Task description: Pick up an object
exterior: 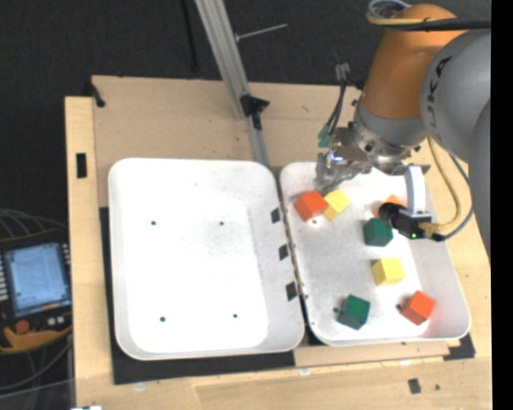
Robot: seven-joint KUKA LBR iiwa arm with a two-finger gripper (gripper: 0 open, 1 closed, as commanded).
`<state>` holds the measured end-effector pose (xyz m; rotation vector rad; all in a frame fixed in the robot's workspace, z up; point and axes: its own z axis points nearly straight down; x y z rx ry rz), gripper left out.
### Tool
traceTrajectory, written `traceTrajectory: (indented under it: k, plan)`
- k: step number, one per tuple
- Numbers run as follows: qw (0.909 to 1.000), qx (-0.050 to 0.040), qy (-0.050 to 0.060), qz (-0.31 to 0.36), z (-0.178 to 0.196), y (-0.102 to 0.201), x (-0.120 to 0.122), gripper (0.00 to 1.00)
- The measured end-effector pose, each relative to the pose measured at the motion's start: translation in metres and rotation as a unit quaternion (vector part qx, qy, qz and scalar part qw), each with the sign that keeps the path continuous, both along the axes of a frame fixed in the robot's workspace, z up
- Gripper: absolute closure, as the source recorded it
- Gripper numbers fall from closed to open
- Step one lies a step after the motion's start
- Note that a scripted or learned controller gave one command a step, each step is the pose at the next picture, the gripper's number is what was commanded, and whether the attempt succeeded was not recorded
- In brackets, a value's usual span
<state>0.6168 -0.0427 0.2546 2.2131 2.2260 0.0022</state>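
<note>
I had the grey two-finger gripper (pixel 332 176) low over the right white plastic bin (pixel 449 293), just above the small orange cube (pixel 309 205) and small yellow cube (pixel 336 202) at its far left corner; whether the jaws were open I couldn't tell. I judged this the approach; next, centring on one cube and descending

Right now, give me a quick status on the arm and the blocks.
Gripper low at right bin's far left corner. Orange block and yellow block just below it, nothing lifted.
</note>
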Motion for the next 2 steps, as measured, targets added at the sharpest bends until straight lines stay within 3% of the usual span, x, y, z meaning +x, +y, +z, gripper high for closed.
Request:
traceTrajectory:
  k: [1, 2]
  plan:
    - [1.0000, -0.0004, 0.000, 0.000, -0.016, 0.050, 0.018, 1.00]
    - [1.0000, 0.0010, 0.000, 0.001, -0.006, 0.098, 0.031, 1.00]
